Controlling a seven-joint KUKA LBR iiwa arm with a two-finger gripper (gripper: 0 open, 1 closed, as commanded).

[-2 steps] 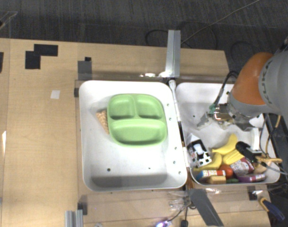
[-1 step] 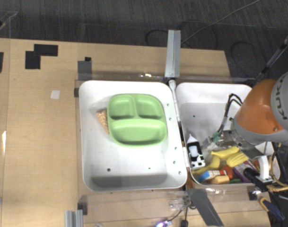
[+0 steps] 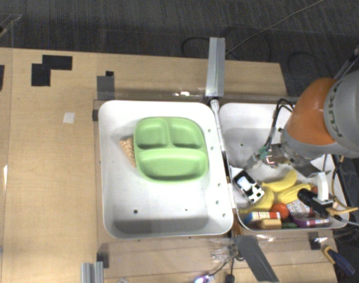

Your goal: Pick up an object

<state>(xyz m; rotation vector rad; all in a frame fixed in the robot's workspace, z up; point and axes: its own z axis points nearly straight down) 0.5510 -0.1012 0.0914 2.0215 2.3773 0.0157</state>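
Note:
The right bin (image 3: 244, 122) holds a pile of small objects in its near half. Among them are a yellow banana (image 3: 280, 186), a black and white item (image 3: 247, 184), a red piece (image 3: 279, 210), an orange-brown box (image 3: 264, 216) and a purple item (image 3: 312, 221). The arm's orange band (image 3: 309, 119) hangs over the bin's right side. My gripper (image 3: 270, 156) sits low in the middle of the bin, just above the banana and to the right of the black and white item. I see nothing held in it.
The left bin (image 3: 120, 211) holds a green divided plate (image 3: 169, 147) with a tan object (image 3: 128, 151) sticking out from under its left edge. A metal post (image 3: 216, 66) stands behind the wall between the bins. Cables run behind the bench.

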